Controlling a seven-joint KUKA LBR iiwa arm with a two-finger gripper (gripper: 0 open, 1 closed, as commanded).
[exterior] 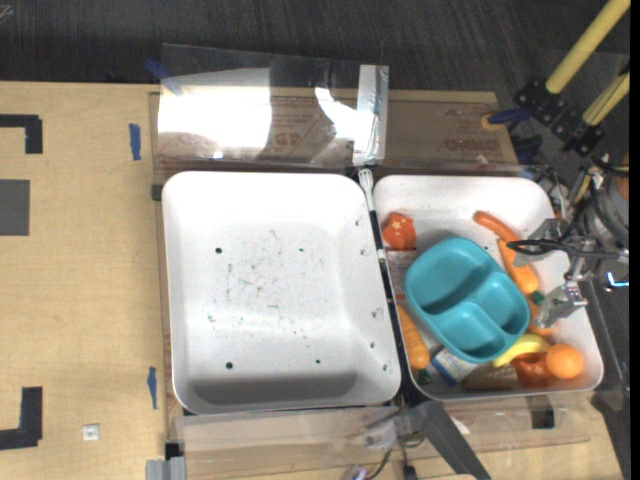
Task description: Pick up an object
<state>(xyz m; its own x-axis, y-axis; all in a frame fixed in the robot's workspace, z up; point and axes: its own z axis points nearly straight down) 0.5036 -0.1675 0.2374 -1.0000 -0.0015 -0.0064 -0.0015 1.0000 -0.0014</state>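
Much of what I need is hard to read at the right edge: the claw (pixel 578 293) sits there among dark cables and metal parts over the right rim of the right shallow white bin (pixel 450 190), and I cannot tell how it is set. The arm behind it is cut off by the frame. In that bin, a teal two-compartment plastic dish (pixel 466 297) lies tilted on top of the pile, its long axis running from upper left to lower right, and it hides most of what lies beneath. Peeking out around it I see a small red tomato-like toy (pixel 398 231) at the upper left, a long orange carrot-shaped toy (pixel 508 252) slanting along the upper right, a round orange ball-like fruit (pixel 564 361) in the lower right corner, and a yellow curved piece (pixel 523 348) just beside it. The left shallow white bin (pixel 275 283) shows only scuffs. Both bins rest on the tan wooden surface (pixel 75 288).
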